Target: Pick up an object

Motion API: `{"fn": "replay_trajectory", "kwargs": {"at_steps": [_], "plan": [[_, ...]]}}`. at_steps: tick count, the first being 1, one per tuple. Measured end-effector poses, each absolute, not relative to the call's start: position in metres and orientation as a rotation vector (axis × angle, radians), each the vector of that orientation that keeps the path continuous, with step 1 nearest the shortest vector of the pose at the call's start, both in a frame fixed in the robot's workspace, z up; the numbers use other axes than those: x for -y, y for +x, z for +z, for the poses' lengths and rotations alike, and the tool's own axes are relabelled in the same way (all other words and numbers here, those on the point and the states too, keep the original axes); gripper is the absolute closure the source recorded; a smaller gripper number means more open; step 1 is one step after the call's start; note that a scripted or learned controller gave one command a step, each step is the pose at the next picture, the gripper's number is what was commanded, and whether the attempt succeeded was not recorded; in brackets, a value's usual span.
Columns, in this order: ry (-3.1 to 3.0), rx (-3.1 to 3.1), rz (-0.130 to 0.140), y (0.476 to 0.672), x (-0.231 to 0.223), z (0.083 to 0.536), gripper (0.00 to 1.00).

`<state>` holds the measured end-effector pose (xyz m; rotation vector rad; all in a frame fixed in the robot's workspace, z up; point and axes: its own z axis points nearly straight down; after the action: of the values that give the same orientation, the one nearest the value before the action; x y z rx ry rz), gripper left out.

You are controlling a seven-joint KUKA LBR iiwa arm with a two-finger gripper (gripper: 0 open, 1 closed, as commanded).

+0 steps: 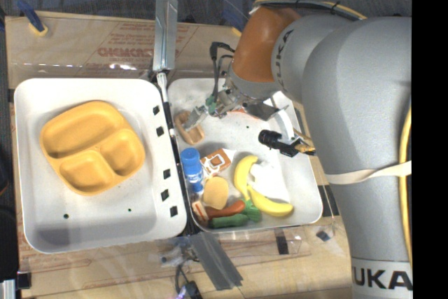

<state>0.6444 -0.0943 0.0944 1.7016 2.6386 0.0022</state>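
My gripper (212, 107) hangs low over the back left part of the right bin (308, 182), under the orange-banded wrist. Just left of and below it lies a small tan, bread-like piece (188, 127), close to the gripper; whether they touch I cannot tell. Nearer the front of the same bin lie a yellow banana (257, 191), a blue bottle (191, 166), an orange-and-white card (217, 162), a pale yellow rounded piece (216, 192), a carrot-like orange stick (225, 209) and a green piece (231, 220).
A yellow divided plate (92, 145) sits in the left bin (42, 220). A white sheet (271, 182) lies beside the banana. The big grey arm covers the right bin's back right corner. A metal divider (164, 38) runs between the bins.
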Motion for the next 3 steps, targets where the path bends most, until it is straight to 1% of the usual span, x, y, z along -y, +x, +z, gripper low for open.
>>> {"fn": "replay_trajectory", "kwargs": {"at_steps": [1,2,3], "plan": [[1.718,-2.627,0.001,0.658,0.163,0.094,0.0],[2.164,-2.282,-0.002,0.641,0.146,0.11,0.0],[2.447,-1.971,0.003,0.641,0.101,0.095,0.0]]}}
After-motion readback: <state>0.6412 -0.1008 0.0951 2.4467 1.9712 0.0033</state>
